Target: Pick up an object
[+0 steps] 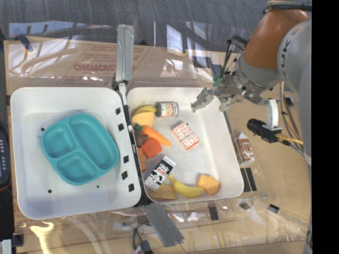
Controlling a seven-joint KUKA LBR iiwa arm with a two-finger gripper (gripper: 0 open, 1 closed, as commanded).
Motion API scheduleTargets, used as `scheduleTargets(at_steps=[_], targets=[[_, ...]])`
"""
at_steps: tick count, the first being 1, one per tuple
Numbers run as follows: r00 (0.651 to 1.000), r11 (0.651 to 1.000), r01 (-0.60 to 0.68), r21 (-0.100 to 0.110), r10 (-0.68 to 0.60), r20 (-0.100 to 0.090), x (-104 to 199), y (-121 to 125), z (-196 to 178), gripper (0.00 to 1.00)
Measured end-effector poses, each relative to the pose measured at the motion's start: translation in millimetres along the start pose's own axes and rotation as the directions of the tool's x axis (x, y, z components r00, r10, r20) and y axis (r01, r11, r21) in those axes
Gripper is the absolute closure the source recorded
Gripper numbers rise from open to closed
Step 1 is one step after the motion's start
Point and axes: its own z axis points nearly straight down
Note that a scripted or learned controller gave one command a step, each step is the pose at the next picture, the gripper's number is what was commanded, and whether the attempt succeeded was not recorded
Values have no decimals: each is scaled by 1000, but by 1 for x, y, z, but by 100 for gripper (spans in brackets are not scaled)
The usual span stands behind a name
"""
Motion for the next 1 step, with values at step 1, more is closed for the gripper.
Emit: scheduleTargets(at_steps=[1], targets=[[997,997,-76,-1,76,0,-28,33,35,0]])
